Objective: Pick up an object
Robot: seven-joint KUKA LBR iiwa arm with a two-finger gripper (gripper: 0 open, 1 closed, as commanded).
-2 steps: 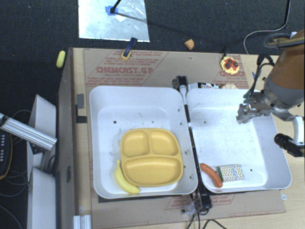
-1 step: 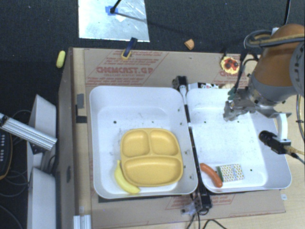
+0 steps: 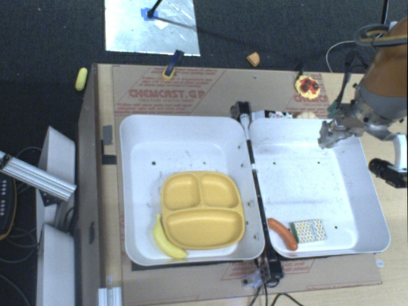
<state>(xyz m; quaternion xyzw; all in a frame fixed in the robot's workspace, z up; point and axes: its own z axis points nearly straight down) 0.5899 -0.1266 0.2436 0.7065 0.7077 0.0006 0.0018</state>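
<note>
In the right bin (image 3: 357, 190) an orange sausage (image 3: 282, 233) lies near the front left corner, with a small patterned block (image 3: 308, 231) beside it on the right. The left bin (image 3: 146, 145) holds a yellow divided plate (image 3: 203, 210) and a banana (image 3: 166, 241) tucked against the plate's front left edge. My gripper (image 3: 330, 134) hangs over the back right part of the right bin, far from the sausage and the block, with nothing seen in it.
On the cardboard behind the bins lie a small round red and yellow toy (image 3: 307, 86) and a blue and yellow clip (image 3: 172, 64). A yellow piece (image 3: 81, 78) and an orange piece (image 3: 254, 58) lie on the dark floor. A black divider (image 3: 250, 152) runs between the bins.
</note>
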